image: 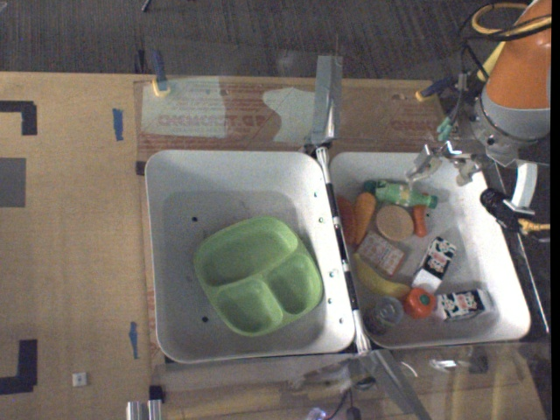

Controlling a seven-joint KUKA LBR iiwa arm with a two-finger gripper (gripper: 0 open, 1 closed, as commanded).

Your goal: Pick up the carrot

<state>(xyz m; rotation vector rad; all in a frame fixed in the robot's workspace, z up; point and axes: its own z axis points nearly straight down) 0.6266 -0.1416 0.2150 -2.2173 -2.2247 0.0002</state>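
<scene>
Hovering over the right white plastic bin (516, 309), the metal two-finger claw (442, 160) hangs spread and empty; the tapered orange carrot (363, 216) lies by the left wall, crowded by neighbours that risk spoiling a grasp.

We see two shallow white bins side by side on the tan bench (70, 261). In the left white bin (175, 182) sits a light green plastic divided tray (258, 276), tilted. Over in the right white bin (499, 261) we've got a round tan disc (395, 224), a yellow banana (382, 280) near a small round orange-red fruit (420, 302), and two black-and-white cartons (436, 262) (461, 304) just apart.
</scene>
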